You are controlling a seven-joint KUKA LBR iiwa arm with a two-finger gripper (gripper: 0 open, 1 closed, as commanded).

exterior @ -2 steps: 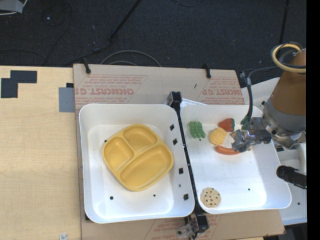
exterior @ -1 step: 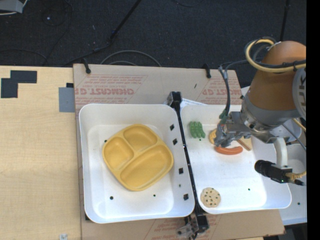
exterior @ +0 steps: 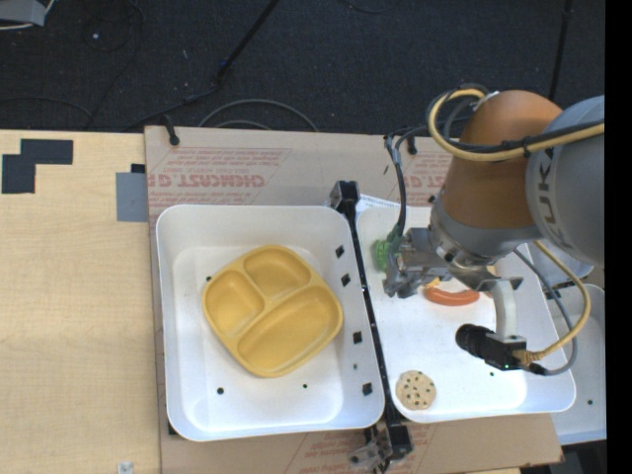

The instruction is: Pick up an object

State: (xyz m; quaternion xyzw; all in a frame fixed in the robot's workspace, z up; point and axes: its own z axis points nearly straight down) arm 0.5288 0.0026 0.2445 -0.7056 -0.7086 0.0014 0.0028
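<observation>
A round cookie point(exterior: 416, 389) is lying by the near-left corner of the right bin point(exterior: 469, 395). In the left bin point(exterior: 197, 383) a yellow divided plate point(exterior: 273, 309) is sitting about midway, turned at an angle to the walls. Farther back in the right bin, an orange piece point(exterior: 451, 296) is lying partly under the arm point(exterior: 504, 166). The arm is hanging over that bin's far half, with its jaws down near the left wall; I cannot tell whether they are spread or pressed together. A green piece point(exterior: 381, 253) is lying by that wall, close to the jaws. Cardboard point(exterior: 227, 171) is lying under both bins on the desk point(exterior: 69, 314).
</observation>
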